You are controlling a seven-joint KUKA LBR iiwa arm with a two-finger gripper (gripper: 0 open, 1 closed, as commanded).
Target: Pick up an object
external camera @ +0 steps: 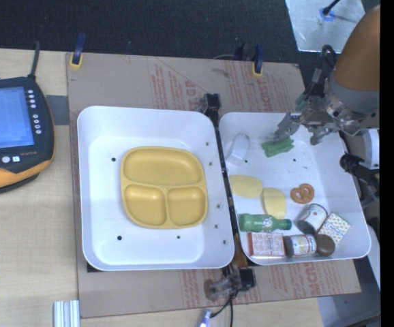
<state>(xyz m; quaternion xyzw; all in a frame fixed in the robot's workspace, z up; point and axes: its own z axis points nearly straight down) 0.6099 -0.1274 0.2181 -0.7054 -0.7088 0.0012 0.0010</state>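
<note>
1. The end effector (287,129) hangs over the right bin (350,182), one finger touching a green object (277,146).
2. Whether it pinches the object cannot be told.
3. By appearance, the lift is not yet done.

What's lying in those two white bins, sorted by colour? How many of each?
Yellow: 3, the divided tray in the left bin and two flat yellow pieces
Green: 2, a green bottle and a green piece by the gripper
White or clear: 1
Brown: 1, a pretzel
Mixed-colour packages and tins: 4
Total: 11
</note>
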